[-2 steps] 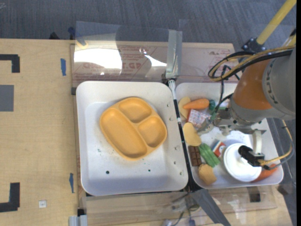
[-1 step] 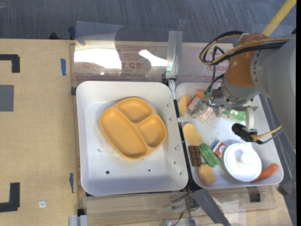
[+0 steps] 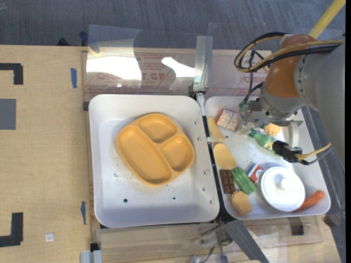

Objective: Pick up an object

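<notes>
Two white bins sit side by side. An orange divided plate (image 3: 156,148) lies in the left bin (image 3: 104,201). The arm (image 3: 307,70) reaches over the right bin (image 3: 321,201), its gripper (image 3: 262,116) low at the far end above a green bottle (image 3: 263,139); its fingers' state I cannot tell. Near the front: a white lidded bowl (image 3: 282,188), a green vegetable (image 3: 243,180), a carrot (image 3: 310,200).

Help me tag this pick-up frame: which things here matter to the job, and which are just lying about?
In play: gripper, over the right bin; green bottle and pink-white packet close to it.

Lying about: yellow divided plate in the left bin; white lidded cup; carrot; chocolate bar.
</notes>
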{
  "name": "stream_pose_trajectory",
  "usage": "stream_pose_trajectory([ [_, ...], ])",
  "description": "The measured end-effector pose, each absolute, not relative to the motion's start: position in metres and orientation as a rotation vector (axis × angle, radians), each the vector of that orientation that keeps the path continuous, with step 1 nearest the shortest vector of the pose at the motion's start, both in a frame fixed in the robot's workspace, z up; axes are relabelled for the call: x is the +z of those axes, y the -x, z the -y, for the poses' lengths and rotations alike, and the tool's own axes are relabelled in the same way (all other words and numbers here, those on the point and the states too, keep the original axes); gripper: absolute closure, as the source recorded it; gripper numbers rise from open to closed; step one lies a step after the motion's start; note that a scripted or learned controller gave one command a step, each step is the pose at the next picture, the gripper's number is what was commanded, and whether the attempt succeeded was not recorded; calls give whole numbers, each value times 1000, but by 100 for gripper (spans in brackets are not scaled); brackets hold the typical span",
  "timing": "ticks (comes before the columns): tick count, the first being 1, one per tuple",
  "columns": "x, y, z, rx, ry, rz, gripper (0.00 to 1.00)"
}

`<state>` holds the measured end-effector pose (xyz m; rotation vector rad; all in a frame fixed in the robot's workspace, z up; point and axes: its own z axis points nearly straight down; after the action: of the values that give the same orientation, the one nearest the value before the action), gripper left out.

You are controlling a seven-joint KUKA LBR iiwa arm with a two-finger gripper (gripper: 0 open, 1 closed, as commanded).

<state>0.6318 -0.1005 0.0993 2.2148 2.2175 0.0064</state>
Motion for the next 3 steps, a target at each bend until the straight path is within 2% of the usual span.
stream_pose_trajectory([
  [1,99,-632,100,5,-2215,-2219,0],
  [2,88,-661,150,-21,-2210,-2295,0],
  [3,96,-657,153,-46,-2215,-2301,100],
])
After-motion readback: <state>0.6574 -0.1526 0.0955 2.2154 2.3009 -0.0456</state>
